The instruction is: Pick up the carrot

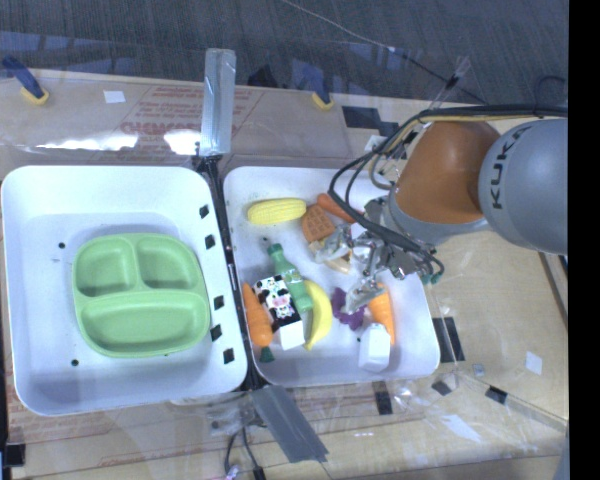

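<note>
Gripper [365,290] hangs low in the right bin [412,358], toward its 3 o'clock side; whether it is open or closed cannot be told. Just at its 4 o'clock lies a carrot [382,311], touching a white block [376,349] below it. A second carrot [257,316] rests at the bin's 8 o'clock edge, beside a milk carton [278,303] and banana [320,314]. Corn [276,210] sits at 11 o'clock. The left bin [20,258] holds a green divided plate [138,295].

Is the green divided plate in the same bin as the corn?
No, the green plate lies in the left bin, while the corn is in the right bin.
</note>
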